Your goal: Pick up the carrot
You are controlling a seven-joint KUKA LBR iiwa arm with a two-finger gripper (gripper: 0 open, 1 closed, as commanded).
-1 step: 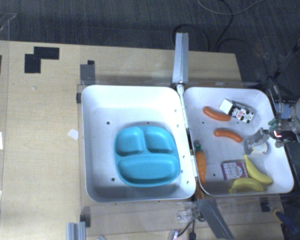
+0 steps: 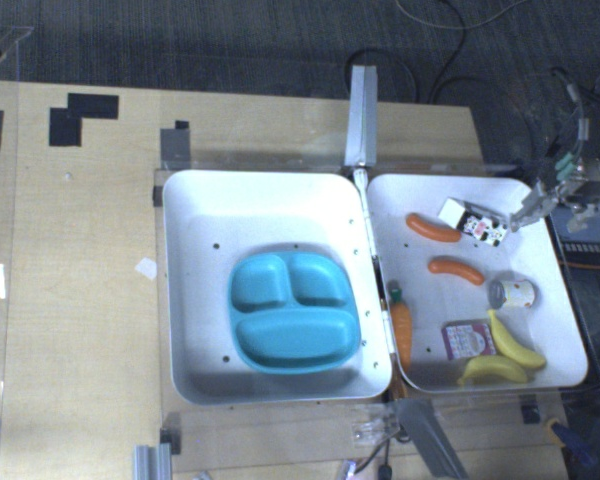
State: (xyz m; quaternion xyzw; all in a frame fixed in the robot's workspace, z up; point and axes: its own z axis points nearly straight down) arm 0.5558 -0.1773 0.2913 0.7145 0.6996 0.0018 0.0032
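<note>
Overhead, two white bins sit side by side on the wooden bench. Left bin point(image 2: 185, 268): a blue divided tray point(image 2: 295, 311) lying flat, a little toward 5 o'clock of centre.

Right bin point(image 2: 570, 353): the carrot point(image 2: 402, 332) lies along the left wall at about 8 o'clock, green top pointing to 12, orange body running toward 6, just beside the divider between the bins. Two sausages, one point(image 2: 433, 229) near 11 o'clock, the other point(image 2: 456, 269) close to centre. A small white carton point(image 2: 473, 221) at 12 o'clock, tilted. A small white cup point(image 2: 513, 293) on its side at 3 o'clock. A purple packet point(image 2: 468, 340) at 6 o'clock, with two bananas point(image 2: 505, 353) touching it on the right (one curving over the other).

Gripper point(image 2: 570, 183) hangs over the right bin's 2 o'clock corner, well apart from the carrot. How far its fingers are spread I cannot tell; too blurred and cluttered there. Nothing visibly held.
</note>
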